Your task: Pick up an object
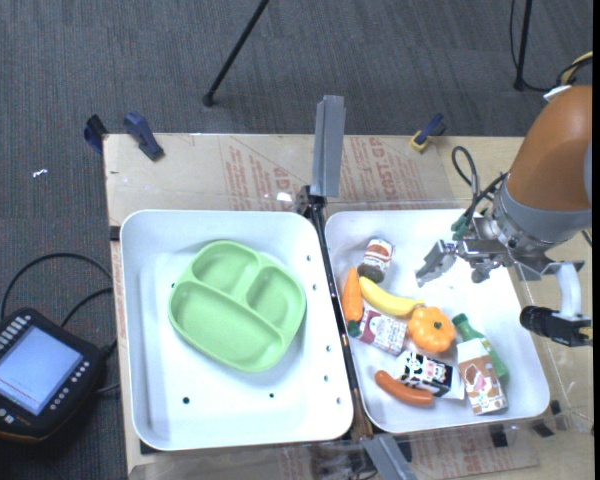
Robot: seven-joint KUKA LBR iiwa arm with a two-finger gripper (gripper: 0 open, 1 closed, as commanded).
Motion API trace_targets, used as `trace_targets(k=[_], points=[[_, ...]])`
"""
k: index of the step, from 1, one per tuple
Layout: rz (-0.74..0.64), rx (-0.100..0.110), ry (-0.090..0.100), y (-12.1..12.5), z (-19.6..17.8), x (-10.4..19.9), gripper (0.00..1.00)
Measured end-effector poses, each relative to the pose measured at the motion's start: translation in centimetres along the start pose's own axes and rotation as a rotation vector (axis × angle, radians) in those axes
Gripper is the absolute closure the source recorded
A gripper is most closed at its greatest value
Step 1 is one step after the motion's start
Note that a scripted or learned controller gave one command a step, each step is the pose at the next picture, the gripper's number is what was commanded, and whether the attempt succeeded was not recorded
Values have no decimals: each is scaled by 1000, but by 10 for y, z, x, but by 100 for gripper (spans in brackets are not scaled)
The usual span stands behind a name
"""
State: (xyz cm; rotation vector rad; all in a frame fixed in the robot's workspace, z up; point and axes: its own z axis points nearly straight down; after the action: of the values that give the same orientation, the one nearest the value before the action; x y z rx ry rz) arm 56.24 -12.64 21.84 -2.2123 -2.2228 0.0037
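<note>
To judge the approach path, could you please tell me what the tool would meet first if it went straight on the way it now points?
Probably the white floor of the right bin: the tool hangs over a bare patch, with the small can and banana just beyond, though depth is unclear.

A green divided plate lies in the left bin.

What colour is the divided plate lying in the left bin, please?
Light green: the divided plastic plate shows best in the camera view, inside the shallow white left bin.

The end effector hovers over the right bin, empty; at its seven o'clock lie a banana and toy pumpkin.
</note>
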Motion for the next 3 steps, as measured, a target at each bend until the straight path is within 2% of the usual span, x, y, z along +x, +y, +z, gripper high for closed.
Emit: trace_targets(k=[1,2,3], points=[[-49,-1,0,-39,42,-47,0],[-67,-1,0,-2,132,-40,0],[-59,1,2,-3,124,-42,100]])
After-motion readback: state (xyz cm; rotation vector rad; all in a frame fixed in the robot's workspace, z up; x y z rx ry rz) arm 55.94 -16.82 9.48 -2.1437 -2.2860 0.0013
